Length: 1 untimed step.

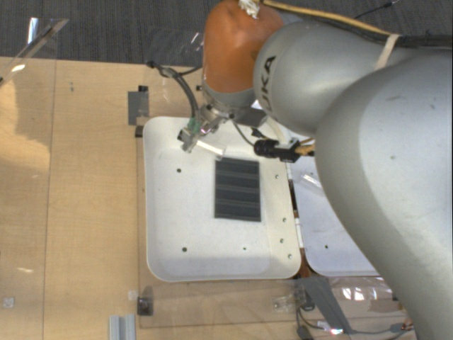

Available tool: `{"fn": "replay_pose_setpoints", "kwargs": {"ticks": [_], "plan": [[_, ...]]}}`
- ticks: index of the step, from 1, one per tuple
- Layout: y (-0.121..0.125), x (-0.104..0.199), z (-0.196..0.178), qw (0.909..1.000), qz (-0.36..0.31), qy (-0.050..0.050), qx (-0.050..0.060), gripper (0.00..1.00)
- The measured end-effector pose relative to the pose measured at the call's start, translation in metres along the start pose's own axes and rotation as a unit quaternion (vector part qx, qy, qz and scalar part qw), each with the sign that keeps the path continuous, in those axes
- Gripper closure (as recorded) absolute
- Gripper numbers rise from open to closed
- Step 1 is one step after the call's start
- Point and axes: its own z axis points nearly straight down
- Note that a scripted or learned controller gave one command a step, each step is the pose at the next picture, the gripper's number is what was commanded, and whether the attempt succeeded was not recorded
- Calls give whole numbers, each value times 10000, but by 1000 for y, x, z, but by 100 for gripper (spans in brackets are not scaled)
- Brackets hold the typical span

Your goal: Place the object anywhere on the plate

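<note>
Where my arm (354, 119) reaches in over the bench (85, 211), my pincer (192, 137) hangs over the upper left corner of the left bin (166, 253) — whether it is spread or pressed together I cannot tell. The dark ribbed slab (238, 190) lies flat near that bin's middle, apart from my pincer (a greenish bit (190, 127) at the tip is too blurred to name). The right bin (333, 243) sits just beside, half behind my arm. The bench is pale wood with glare on it — beyond its far edge runs dark grey floor (106, 13).
</note>
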Motion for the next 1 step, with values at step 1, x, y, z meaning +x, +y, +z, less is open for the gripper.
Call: {"fn": "replay_pose_setpoints", "kwargs": {"ticks": [1], "plan": [[20,43,-67,9766,-2152,-15,-25,100]]}}
